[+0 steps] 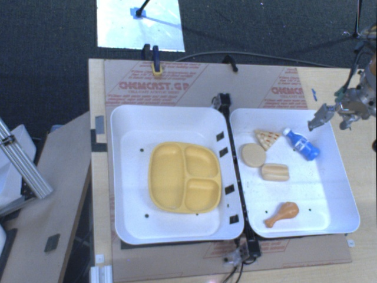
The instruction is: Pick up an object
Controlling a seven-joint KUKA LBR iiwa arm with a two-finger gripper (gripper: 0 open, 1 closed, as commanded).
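The gripper (330,115) hangs over the right bin's (344,208) far edge, its fingers apart and holding nothing. Nearest lies the blue bottle (303,145) (probably light, stiff, slippery); gripping across its body seems safest.

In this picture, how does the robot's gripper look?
The gripper is grey metal, with a slim, angular finger pointing down-left over the right bin. Behind it is a bulkier grey block with some dark parts. The picture is too blurry for markings.
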